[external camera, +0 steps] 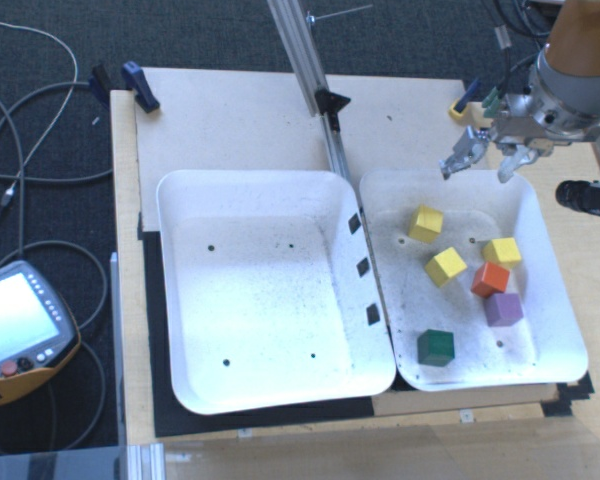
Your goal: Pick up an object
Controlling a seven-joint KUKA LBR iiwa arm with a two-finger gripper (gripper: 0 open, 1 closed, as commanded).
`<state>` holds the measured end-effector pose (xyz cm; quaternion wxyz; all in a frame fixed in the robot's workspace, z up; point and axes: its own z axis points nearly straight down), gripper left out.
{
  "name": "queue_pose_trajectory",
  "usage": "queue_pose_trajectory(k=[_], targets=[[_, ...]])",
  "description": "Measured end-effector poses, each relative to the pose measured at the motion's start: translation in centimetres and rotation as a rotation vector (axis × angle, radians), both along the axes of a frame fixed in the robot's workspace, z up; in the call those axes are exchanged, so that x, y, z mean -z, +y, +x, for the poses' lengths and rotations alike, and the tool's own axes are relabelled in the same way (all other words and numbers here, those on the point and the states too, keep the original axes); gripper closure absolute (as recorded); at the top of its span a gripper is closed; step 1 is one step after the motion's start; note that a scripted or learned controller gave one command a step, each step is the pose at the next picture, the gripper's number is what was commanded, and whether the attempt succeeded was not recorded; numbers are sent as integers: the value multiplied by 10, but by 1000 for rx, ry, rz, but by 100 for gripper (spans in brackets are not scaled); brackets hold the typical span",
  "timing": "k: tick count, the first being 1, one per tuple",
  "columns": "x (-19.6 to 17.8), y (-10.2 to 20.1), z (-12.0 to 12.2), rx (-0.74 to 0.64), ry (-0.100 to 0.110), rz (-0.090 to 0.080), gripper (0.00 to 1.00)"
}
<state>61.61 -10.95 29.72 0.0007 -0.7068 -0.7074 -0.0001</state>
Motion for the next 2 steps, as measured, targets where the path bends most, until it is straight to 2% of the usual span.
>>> queue_pose_trajectory(k=[1,2], targets=[[66,9,17,-1,7,0,0],[193,8,16,2,5,-1,0]])
